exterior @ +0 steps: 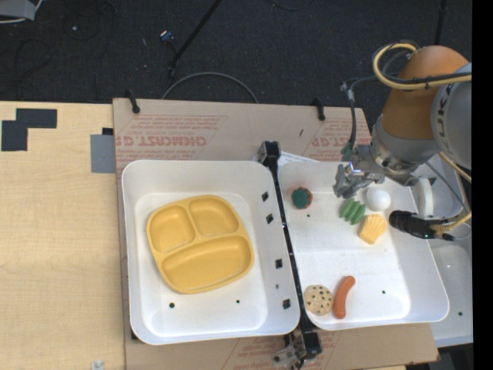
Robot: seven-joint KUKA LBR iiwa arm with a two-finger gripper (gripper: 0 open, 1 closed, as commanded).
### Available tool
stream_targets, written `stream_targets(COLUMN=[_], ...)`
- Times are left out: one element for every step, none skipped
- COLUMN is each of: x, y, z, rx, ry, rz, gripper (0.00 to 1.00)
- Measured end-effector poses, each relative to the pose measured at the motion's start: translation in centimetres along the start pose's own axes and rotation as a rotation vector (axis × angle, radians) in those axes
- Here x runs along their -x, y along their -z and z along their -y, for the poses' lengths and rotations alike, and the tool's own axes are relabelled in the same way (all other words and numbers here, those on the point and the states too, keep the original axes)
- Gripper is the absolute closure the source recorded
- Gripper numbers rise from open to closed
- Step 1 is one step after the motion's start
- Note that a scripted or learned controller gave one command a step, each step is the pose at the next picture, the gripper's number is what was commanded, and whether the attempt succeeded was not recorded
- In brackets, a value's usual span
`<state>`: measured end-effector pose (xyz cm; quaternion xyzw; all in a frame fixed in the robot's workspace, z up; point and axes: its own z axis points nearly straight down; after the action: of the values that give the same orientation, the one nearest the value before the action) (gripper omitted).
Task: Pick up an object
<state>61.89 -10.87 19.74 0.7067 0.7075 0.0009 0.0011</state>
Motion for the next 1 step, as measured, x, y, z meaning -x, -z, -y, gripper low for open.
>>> stream_targets(x=[0.09], y=[4.65], z=[-0.10], rx=[0.000], ry=[0.000], rz=[0.000], gripper=[1.00])
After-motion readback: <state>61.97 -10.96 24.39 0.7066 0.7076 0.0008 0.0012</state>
